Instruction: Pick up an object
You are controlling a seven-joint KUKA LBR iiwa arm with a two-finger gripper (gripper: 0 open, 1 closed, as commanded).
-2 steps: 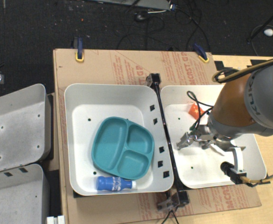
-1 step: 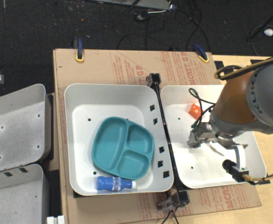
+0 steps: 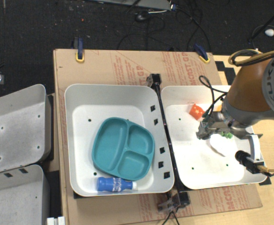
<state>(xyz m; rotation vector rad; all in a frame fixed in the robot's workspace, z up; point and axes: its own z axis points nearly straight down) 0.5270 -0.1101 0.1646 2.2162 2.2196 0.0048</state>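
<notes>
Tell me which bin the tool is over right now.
The right bin: the tool is over it, near the orange object. The left bin holds the teal tray and blue bottle.

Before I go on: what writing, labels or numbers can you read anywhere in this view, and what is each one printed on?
Red print runs along the cardboard sheet under the bins, mirrored or upside down; too faint to read reliably.
Large dark letters on the arm's grey casing; cut off by the frame edge, not readable as a word.
The blue bottle has a pale label; its print is too small to read.
The teal divided tray bears no text.
</notes>
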